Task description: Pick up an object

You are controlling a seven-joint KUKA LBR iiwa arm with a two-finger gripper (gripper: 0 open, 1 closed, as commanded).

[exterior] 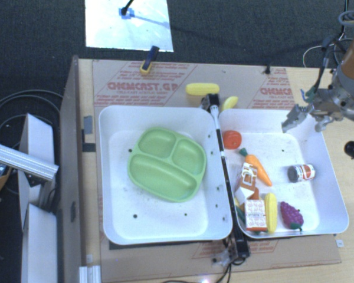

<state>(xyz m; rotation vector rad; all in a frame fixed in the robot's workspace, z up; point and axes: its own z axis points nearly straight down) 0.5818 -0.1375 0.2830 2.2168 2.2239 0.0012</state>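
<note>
The gripper [307,118] hangs at the right bin's [336,200] two o'clock corner, jaws spread, pinching nothing. Below it, around five o'clock, lie a small can [301,173] and a carrot [258,168].

A green divided plate [167,165] lies in the left white bin [115,217] (slightly tilted in view). Behind the bins a yellow clamp [202,89] sits on the bench; black cables [23,108] loop at left.

Robotics lab: bench [165,78], cables [12,114], toy-filled bins [327,158].
</note>
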